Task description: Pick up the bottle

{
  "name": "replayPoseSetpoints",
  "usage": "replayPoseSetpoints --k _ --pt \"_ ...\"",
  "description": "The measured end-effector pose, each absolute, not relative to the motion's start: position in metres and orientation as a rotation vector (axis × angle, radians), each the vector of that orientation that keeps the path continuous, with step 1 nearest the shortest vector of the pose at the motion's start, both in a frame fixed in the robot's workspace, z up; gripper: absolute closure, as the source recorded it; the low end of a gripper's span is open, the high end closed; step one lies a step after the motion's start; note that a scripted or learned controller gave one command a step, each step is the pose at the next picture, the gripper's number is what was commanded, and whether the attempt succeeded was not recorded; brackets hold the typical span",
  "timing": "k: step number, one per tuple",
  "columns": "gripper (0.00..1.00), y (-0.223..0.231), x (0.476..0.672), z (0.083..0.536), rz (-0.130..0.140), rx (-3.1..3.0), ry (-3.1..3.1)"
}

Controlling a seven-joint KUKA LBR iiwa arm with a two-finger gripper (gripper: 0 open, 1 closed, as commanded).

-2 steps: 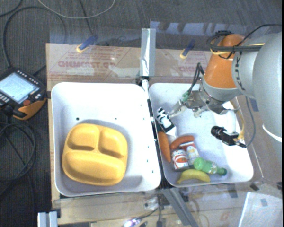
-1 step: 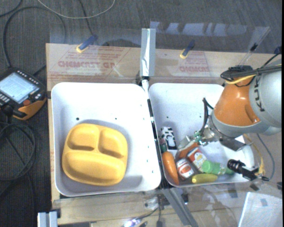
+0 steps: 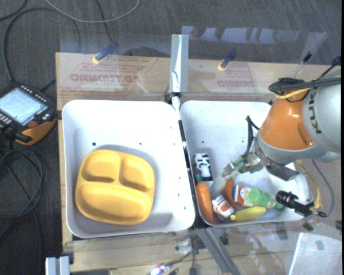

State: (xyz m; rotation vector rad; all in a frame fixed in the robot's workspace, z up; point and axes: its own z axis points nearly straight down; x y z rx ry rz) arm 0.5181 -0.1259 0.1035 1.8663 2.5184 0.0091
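lying on its side, the bottle (image 3: 253,197) shows a green cap and colourful label; jaws' state unclear.

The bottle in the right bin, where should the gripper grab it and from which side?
Probably from above, across the middle of the bottle. It lies flat along the right bin's front wall, with the yellow banana tight against its front side, so closing across its narrow width looks likeliest to work.

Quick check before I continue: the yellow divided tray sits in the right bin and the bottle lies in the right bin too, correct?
Not quite. The camera view shows the yellow divided tray in the left bin, not the right. The bottle does lie in the right bin.
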Motion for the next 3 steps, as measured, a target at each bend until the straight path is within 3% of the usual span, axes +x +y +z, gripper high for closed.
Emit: replayPoseSetpoints --k 1,2,3 --pt "0.00 -0.126 0.518 0.104 0.009 1.866 2.518" --pt "0.00 -0.124 0.487 0.107 0.006 1.788 2.575" --pt "1.00 -0.123 0.487 0.115 0.009 1.789 2.579"
